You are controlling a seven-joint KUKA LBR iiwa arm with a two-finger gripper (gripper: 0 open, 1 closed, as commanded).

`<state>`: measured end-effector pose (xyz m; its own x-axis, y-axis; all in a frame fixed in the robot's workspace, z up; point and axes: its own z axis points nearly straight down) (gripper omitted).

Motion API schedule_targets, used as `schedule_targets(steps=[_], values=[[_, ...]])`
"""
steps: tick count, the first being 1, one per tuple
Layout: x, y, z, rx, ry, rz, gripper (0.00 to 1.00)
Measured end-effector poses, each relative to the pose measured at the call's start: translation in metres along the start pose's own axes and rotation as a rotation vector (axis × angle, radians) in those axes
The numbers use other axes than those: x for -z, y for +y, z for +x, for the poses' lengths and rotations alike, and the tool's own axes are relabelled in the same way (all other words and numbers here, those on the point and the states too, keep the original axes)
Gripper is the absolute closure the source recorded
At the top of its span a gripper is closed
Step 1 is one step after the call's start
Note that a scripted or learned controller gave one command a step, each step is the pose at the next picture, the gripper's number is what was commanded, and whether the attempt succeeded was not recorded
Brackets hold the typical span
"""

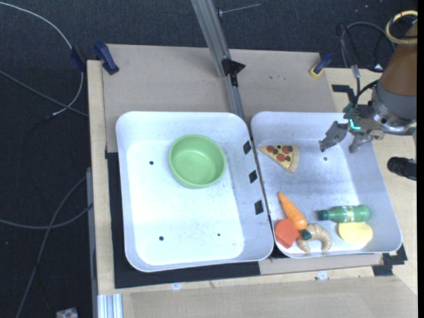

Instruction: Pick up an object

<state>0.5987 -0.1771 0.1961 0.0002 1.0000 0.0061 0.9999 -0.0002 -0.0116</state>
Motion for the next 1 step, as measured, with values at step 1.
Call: schedule_targets(steps=[1], values=[[0.003, 0.0013, -0.0001, 0.001, -0.001, -0.006, 0.0]])
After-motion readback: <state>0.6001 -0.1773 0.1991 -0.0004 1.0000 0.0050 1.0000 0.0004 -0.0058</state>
